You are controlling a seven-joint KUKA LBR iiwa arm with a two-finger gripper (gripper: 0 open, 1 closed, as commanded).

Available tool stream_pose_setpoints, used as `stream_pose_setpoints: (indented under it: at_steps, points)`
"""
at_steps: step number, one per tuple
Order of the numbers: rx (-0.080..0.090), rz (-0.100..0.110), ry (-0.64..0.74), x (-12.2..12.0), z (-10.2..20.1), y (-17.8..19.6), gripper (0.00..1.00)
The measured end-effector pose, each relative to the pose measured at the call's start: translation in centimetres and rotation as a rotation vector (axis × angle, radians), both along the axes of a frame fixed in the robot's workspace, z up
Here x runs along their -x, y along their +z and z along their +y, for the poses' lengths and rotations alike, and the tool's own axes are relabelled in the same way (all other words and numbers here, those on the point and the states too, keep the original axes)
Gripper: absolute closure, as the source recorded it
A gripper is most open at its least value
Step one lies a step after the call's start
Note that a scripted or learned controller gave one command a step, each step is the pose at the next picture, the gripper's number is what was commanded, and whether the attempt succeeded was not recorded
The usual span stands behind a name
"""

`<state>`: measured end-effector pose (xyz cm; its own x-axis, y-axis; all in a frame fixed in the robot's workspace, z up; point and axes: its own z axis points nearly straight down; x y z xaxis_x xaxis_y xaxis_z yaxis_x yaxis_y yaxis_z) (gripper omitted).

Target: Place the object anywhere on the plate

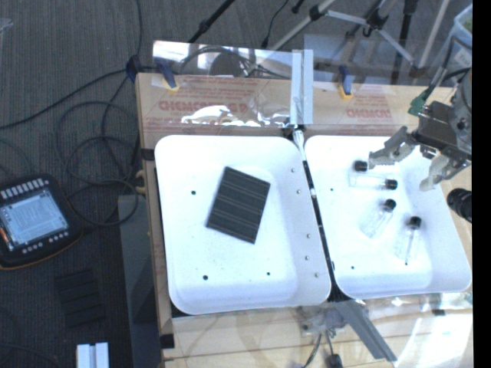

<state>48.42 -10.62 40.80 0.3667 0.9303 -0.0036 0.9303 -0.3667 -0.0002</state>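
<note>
In the camera view the gripper [410,159] hangs with its jaws spread wide and holding nothing, over the right bin [453,271], where four clear vials [377,221] with black caps lie apart. To grasp well, I judge it should centre over one vial and close across its narrow body; the dark ribbed plate [239,204] waits in the left bin [176,282].

Gripper [411,157] with two pale grey metal fingers on a dark boxy wrist block

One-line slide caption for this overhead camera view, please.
Open end effector hovers over the right bin holding four clear vials; dark ribbed plate lies in the left bin.
</note>
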Motion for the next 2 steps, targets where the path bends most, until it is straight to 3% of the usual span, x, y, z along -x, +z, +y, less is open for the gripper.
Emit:
stream_pose_setpoints:
  at_steps: [2]
  points:
    - [0.0,0.0,0.0,0.0,0.0,0.0,0.0]
